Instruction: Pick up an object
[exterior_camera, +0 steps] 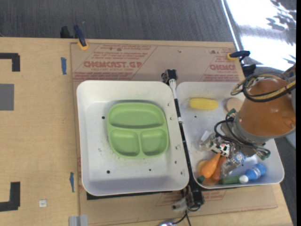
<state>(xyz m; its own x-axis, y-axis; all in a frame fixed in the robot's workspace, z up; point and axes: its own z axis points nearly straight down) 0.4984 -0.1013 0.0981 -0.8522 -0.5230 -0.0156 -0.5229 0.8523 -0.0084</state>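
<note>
My gripper [225, 150] hangs low in the right bin [197, 121] under the orange wrist band, right over a heap of small objects. A small black-and-white toy [222, 149] sits at the fingertips. Below it lies an orange carrot-shaped toy [211, 166], a green piece [229, 179] and a blue bottle [254, 172] with a white cap. A yellow corn-like object [203, 103] lies apart at the far side of the same bin. The wrist hides the bin's right half.
The left bin [91, 126] holds a green divided plate [138, 129]. A clamp [169, 75] stands at the far end of the seam between the bins. Cardboard covers the bench around them, with clips at the far corners.
</note>
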